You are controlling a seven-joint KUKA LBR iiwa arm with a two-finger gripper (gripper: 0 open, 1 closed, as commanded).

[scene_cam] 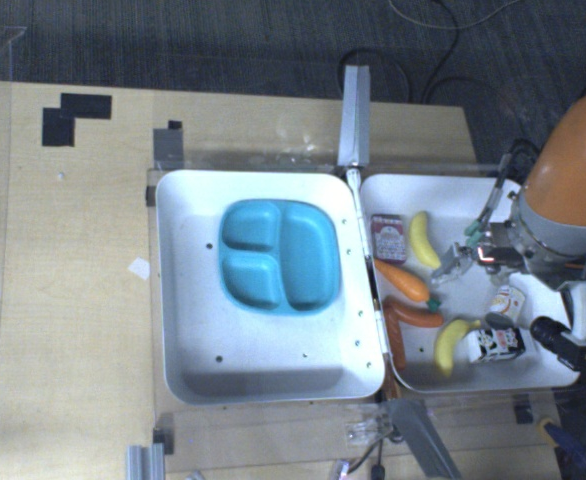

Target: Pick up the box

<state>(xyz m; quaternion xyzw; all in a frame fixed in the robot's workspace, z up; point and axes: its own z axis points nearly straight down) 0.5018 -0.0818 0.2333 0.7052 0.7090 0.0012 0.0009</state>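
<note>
left bin point(173, 298): holding a blue sectioned plate point(279, 255), sitting roughly centre, tilted a little; plate compartments showing nothing in them; white floor running free all round the plate, widest along the near edge and the left wall
right bin point(428, 190): holding the box point(388, 238), two bananas, a carrot point(404, 283), a sausage point(413, 315), plus a small black-and-white item point(497, 342) near the front right
box: small, dark red, lying flat near the bin's left wall, toward the far half; upper banana point(424, 240) lying just beside it on the right; carrot just beside its near edge
lower banana point(448, 342): curving by the bin's front edge, just right of the sausage
gripper point(457, 262): hanging over the middle of the right bin, right of the box and apart from it; nothing sitting between the fingers; open or closed: cannot tell, metal parts blurring together
arm point(573, 183): reaching in from the right, orange band covering the bin's right side
room: far-left corner of the right bin, beyond the box, lying free; divider wall between bins running close to the box's left side
</note>
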